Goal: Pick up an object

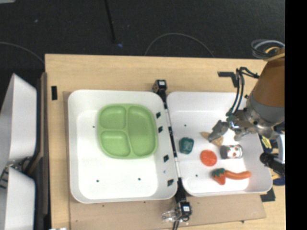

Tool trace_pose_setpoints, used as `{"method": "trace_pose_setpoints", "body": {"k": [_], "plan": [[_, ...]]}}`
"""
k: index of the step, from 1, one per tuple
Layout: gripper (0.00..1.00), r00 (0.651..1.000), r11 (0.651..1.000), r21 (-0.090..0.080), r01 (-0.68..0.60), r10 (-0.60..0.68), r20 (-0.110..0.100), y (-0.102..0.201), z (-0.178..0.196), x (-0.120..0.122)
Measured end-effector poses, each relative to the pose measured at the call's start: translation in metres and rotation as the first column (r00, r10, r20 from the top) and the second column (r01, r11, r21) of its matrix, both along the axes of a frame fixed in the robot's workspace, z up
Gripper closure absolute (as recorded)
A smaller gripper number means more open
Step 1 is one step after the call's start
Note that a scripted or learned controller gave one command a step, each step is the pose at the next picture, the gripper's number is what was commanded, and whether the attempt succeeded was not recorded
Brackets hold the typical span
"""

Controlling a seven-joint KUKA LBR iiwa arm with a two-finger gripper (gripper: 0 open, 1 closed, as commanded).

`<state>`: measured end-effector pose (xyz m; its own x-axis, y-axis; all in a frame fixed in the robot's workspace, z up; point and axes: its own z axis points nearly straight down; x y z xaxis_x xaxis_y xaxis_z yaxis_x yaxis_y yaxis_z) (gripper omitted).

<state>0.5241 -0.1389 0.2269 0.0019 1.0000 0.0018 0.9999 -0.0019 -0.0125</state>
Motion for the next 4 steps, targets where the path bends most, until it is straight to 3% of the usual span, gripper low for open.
{"method": "trace_pose_setpoints", "body": {"k": [1,4], "plan": [[0.0,1.0,1.0,-0.003,-0.003,0.003,0.014,0.0,0.007,0.003],[0.0,1.0,1.0,-0.003,0.0,0.0,0.01,0.005,-0.129,0.0]]}}
